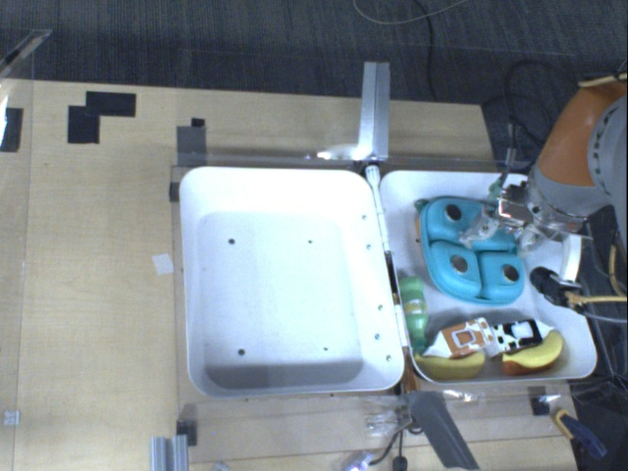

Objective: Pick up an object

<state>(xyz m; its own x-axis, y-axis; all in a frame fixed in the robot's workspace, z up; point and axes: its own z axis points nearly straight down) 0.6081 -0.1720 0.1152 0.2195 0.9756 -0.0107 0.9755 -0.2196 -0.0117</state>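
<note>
The right bin (586,307) holds a teal blue moulded piece with round hollows (461,263), a green bottle (412,307) along its left wall, a yellow banana (535,356) at the front, an orange and white box (464,339) and a small black and white item (517,334). The grey arm with its orange band (569,145) reaches in from the right. My gripper (494,222) hangs low over the upper right part of the teal piece. Its metal tips sit close against the teal surface, and nothing is seen lifted.
The left white bin (196,263) lies beside the right one, with a metal divider post (375,106) at the back between them. A second yellow piece (451,366) lies at the front left of the right bin. Cables (589,297) run along the right side.
</note>
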